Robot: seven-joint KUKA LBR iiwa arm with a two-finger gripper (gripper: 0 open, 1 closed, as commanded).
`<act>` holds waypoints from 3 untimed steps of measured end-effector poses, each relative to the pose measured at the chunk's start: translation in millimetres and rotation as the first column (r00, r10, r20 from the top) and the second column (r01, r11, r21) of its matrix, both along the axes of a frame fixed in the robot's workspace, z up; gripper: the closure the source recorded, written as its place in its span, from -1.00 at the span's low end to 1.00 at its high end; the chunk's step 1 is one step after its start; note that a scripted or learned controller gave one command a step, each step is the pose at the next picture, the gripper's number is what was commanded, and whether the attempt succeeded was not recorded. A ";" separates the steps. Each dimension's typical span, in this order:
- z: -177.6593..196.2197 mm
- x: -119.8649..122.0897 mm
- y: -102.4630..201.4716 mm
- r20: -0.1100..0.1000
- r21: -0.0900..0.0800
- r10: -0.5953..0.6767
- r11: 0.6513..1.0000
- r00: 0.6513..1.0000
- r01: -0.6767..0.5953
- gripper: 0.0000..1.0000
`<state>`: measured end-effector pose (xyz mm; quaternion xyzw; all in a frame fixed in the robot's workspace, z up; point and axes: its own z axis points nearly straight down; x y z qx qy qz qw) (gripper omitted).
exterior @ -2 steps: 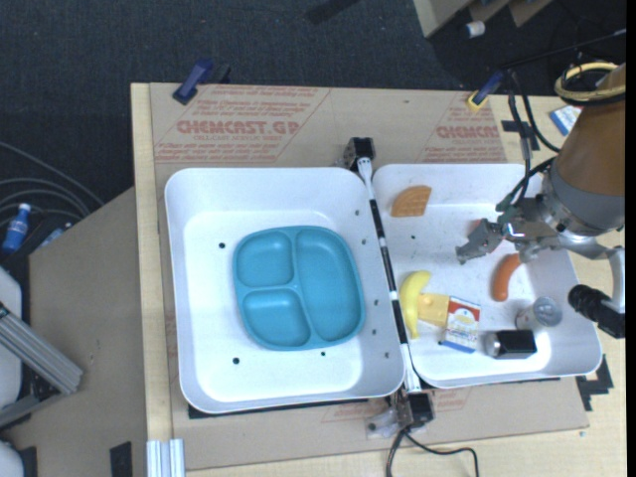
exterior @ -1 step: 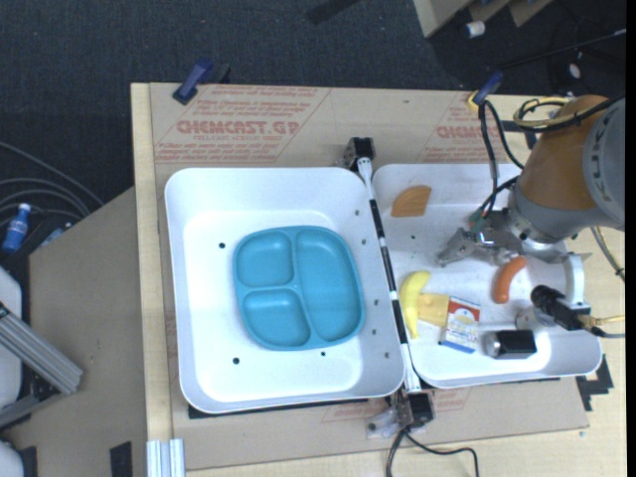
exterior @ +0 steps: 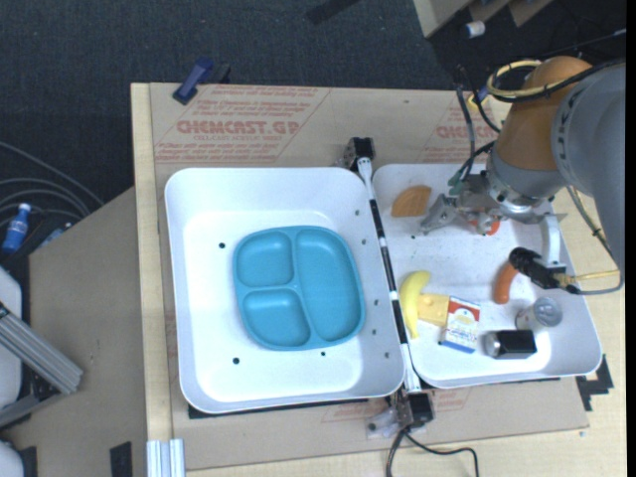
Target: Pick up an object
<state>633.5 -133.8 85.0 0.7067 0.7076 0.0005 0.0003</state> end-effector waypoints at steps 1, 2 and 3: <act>10.3 0.5 0.0 0.002 0.000 0.000 1.000 1.000 0.000 1.00; 10.1 0.3 0.0 0.001 0.000 0.000 1.000 1.000 0.000 -1.00; 20.6 1.1 0.3 0.004 0.000 0.000 1.000 1.000 0.000 1.00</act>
